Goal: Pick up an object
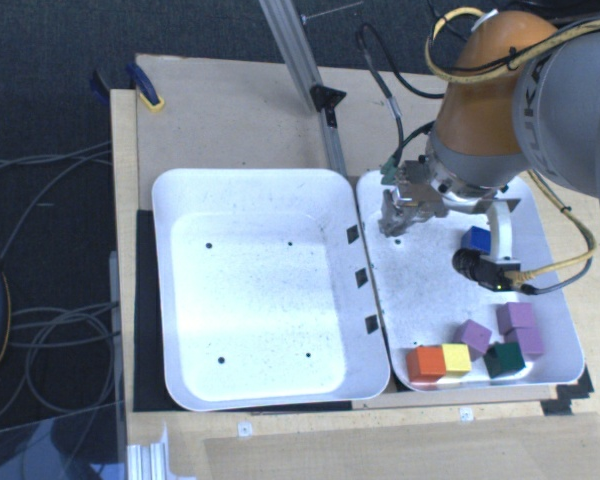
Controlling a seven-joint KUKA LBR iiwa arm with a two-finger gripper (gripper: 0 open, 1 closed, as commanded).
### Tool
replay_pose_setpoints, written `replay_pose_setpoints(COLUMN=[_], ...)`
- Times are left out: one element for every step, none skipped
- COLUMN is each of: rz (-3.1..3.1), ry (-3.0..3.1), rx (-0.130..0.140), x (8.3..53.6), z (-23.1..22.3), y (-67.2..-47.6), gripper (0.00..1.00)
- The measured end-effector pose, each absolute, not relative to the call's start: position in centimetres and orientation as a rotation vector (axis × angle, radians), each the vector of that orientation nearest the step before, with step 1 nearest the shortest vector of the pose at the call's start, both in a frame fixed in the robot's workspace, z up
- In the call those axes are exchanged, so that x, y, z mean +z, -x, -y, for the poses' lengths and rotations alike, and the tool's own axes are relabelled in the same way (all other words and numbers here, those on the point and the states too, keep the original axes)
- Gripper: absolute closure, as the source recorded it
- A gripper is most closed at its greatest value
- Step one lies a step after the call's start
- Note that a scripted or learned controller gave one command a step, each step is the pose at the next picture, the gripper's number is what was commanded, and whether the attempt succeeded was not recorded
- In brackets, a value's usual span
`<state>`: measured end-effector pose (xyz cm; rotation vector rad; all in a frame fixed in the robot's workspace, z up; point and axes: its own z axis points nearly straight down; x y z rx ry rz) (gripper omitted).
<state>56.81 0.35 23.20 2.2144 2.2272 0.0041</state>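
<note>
Both white bins are looking like smooth moulded plastic: the bin left of the gripper (250, 288) is showing a faint dark speckle over a semi-gloss floor, and the bin under the gripper (420, 298) is reflecting light softly. The gripper (398, 218) is appearing as bare grey metal, dull. The orange band (485, 78) above it is shining glossy, like painted shell. Blocks lying below the gripper — orange block (427, 361), yellow block (456, 358), green block (503, 359), purple blocks (520, 326) — are looking matt, possibly foam or painted wood; cannot tell which. The bench top (230, 118) is reading as matt unfinished board. The aluminium rail (295, 48) is showing brushed metal.
</note>
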Motion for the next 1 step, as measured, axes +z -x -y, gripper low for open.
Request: replay_pose_setpoints(rz=[-2.228], ry=[-2.213], rx=[0.007], x=[24.48], z=[-5.15], y=[-58.06], gripper=[1.00])
